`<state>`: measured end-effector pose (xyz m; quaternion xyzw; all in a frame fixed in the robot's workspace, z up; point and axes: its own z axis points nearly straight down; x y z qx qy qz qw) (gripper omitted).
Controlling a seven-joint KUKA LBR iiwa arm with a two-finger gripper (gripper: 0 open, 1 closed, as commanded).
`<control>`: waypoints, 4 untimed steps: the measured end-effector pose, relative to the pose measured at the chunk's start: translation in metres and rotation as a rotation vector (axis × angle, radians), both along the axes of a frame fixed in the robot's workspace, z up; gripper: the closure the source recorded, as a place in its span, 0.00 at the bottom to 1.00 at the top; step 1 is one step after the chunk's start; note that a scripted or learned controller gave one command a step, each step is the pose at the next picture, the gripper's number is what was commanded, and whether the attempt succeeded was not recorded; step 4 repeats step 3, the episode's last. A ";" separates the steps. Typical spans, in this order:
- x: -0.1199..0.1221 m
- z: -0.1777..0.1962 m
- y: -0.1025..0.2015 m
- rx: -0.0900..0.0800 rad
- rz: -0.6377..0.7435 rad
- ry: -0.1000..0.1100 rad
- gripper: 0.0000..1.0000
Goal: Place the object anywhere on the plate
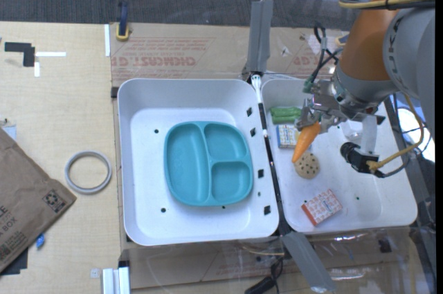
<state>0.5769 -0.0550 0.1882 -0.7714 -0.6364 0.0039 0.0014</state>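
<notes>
A teal plate [208, 162] with three compartments lies in the left bin [138, 147]. Over the right bin [394, 203], my gripper [315, 121] is shut on an orange carrot-shaped toy [305, 139]. The carrot hangs tilted down to the left from between the fingers, above the bin floor. It is right of the plate, past the divider between the bins.
In the right bin lie a round tan cookie-like piece [307, 165], a small red and white box [321, 206], a green item [284, 113] and a small printed packet [286, 135]. A tape ring [88, 171] and a cardboard box [21, 209] sit on the bench at left.
</notes>
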 end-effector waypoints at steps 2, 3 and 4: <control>-0.028 0.000 0.121 0.001 0.059 0.000 1.00; -0.028 0.000 0.121 0.000 0.059 0.000 0.00; -0.028 0.000 0.121 0.000 0.059 0.000 0.00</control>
